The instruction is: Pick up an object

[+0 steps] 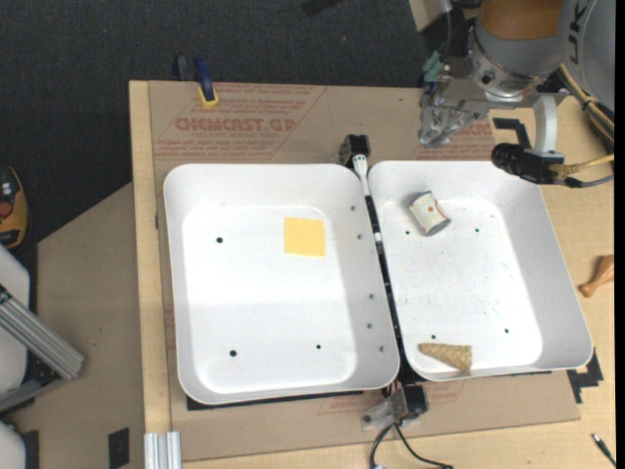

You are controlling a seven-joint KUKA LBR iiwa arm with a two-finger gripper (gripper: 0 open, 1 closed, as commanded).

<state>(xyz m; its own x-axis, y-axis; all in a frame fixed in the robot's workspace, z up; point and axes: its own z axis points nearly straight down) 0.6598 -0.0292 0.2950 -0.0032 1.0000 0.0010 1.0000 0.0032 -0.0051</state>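
Observation:
A small white cylinder with a red mark (pixel 428 212) lies near the back of the right bin (pixel 527 291). A tan wedge-shaped piece (pixel 448 356) rests at that bin's front edge. A flat yellow square (pixel 305 236) sits in the left bin (pixel 195 291), toward its back middle. My gripper (pixel 441 128) hangs high above the bench, just beyond the right bin's back rim, with nothing seen between its fingers. It is up and behind the white cylinder.
The two bins meet along a black seam with clips (pixel 354 150) at back and front. A blue and yellow clamp (pixel 204 81) sits on the cardboard's back left edge. Bare cardboard surrounds the bins.

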